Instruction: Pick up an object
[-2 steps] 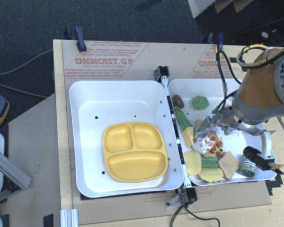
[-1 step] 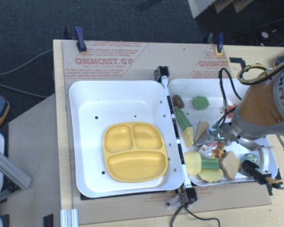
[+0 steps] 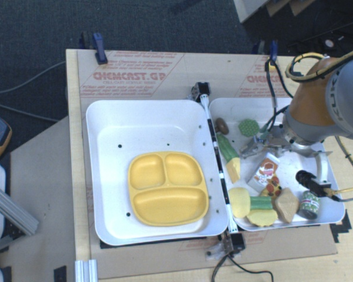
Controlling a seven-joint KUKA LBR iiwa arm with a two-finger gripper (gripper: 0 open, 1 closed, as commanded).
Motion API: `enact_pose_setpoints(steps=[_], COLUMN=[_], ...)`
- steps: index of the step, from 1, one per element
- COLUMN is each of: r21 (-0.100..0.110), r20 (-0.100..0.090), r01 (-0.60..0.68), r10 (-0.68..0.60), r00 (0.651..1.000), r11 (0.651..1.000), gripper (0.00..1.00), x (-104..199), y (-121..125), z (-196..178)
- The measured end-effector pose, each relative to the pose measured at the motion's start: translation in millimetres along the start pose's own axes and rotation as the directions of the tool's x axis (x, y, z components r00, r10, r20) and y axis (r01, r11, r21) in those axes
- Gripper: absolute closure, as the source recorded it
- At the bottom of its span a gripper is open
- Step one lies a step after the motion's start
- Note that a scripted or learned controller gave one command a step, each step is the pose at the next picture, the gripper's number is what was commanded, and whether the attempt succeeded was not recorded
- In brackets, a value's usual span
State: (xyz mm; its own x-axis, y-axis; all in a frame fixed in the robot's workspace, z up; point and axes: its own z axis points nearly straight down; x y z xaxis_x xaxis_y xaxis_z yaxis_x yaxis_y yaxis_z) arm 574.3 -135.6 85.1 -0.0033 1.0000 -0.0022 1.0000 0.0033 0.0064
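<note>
My gripper [image 3: 256, 144] hangs low in the right bin [image 3: 335, 216], near its far left part, with the orange-banded arm reaching in from the right. It sits just right of a green cucumber-like piece [image 3: 226, 147] and just below a round green object [image 3: 247, 127]. A white and red packet [image 3: 265, 175] lies directly in front of it. I see nothing held in the gripper.
The right bin also holds a small brown item [image 3: 222, 125], a yellow block [image 3: 233, 170], a yellow round fruit [image 3: 239, 201], a green cylinder [image 3: 260, 203], a bread slice [image 3: 286, 204] and a small can [image 3: 309, 205]. The left bin [image 3: 106, 157] holds a yellow divided plate [image 3: 167, 188].
</note>
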Motion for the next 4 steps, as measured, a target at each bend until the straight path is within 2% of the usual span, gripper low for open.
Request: enact_pose_setpoints(steps=[1,2,3,4], r21=[-0.001,0.005,0.002,0.011], r20=[0.000,-0.002,0.002,0.004], r01=[0.001,-0.001,-0.006,0.000], r10=[-0.001,0.001,0.006,0.000], r00=[1.000,1.000,1.000,1.000], r11=[1.000,1.000,1.000,1.000], gripper=[0.00,0.00,0.00,0.00], x=[2.5,25.2,-23.5,36.3], y=[71.2,72.5,92.8,64.5], z=[0.2,0.6,0.6,0.0])
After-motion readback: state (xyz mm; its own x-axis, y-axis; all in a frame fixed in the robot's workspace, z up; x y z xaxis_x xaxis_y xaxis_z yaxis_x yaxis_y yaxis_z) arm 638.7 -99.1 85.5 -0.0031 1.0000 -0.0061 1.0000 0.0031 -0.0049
